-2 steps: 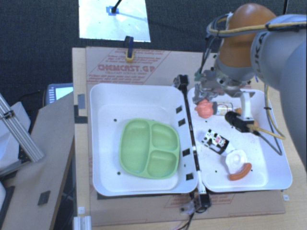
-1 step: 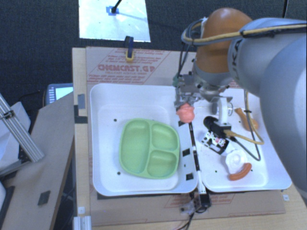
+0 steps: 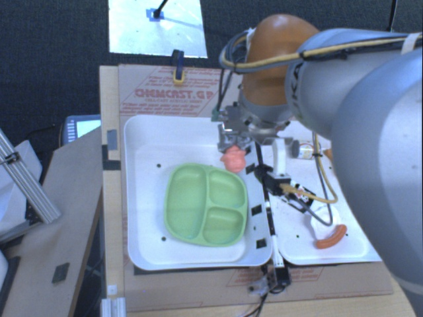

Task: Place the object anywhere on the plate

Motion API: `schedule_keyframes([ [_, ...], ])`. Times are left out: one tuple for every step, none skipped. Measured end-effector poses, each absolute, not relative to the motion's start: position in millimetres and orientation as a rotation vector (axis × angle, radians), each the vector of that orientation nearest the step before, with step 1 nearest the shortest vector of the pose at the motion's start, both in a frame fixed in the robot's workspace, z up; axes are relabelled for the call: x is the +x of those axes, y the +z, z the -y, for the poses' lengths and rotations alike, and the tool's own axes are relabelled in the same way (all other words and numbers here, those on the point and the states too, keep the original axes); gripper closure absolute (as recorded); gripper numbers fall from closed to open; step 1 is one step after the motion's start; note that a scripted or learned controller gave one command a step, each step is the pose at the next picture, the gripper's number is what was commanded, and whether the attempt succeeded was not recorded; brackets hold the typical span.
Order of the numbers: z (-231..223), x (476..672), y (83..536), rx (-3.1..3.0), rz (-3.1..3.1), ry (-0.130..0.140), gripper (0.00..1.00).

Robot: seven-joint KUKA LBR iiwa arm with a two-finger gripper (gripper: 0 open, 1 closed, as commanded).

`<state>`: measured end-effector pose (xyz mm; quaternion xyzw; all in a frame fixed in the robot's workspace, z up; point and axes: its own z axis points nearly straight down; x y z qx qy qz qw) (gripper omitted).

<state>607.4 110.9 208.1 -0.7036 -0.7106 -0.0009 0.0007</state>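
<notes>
Grey arm (image 3: 370,111) looms over white bins (image 3: 142,197); claw (image 3: 232,152) clamped on pink object (image 3: 232,159) beside green plate (image 3: 205,205).

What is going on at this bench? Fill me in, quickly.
A grey KUKA arm reaches in from the right, its gripper over the left bin. A small pink object sits right at the gripper's tip, just above the upper right corner of the green divided plate; whether it is actually gripped can't be told. Nothing lies on the plate yet. An orange sausage-shaped item lies in the right bin.
</notes>
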Motion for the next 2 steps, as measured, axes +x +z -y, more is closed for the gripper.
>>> schedule_keyframes([
  [-165.4,603.8,227.5,-2.21,2.232,-0.006,1.0],
  [-161.4,604.1,226.6,-2.217,2.226,-0.002,0.0],
])
